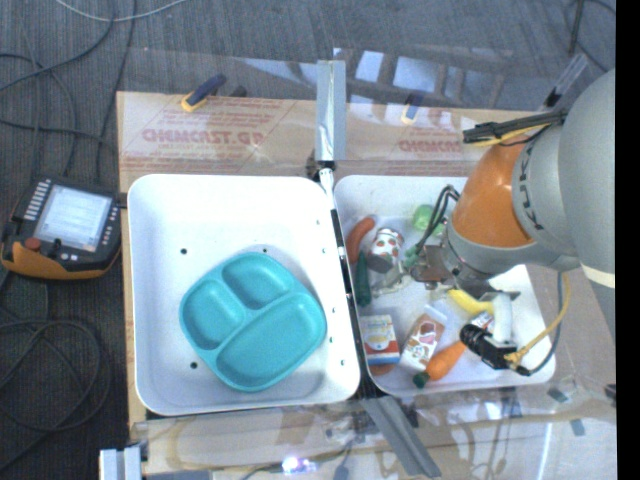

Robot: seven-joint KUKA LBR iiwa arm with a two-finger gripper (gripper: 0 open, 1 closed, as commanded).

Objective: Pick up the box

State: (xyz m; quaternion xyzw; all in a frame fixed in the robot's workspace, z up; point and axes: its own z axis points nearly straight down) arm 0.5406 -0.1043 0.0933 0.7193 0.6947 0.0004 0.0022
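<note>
The small printed box [423, 337] lay at six o'clock in the right bin [540, 368], wedged between a second carton [378, 334] and a carrot [442, 362]. The gripper [432, 265] hung above at twelve o'clock; its state could not be told. A neighbour might be snagged instead.

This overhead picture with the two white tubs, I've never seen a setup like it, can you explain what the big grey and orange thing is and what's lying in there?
That is a robot arm, grey with an orange band, reaching in from the right. One camera fixed above the bench looks down at a slant. The left bin holds a turquoise divided plate. The right bin holds toy groceries: two small boxes, a carrot, a banana and a can. The gripper hangs over that pile; I see nothing held in it. An orange control pad lies on the floor to the left.
</note>
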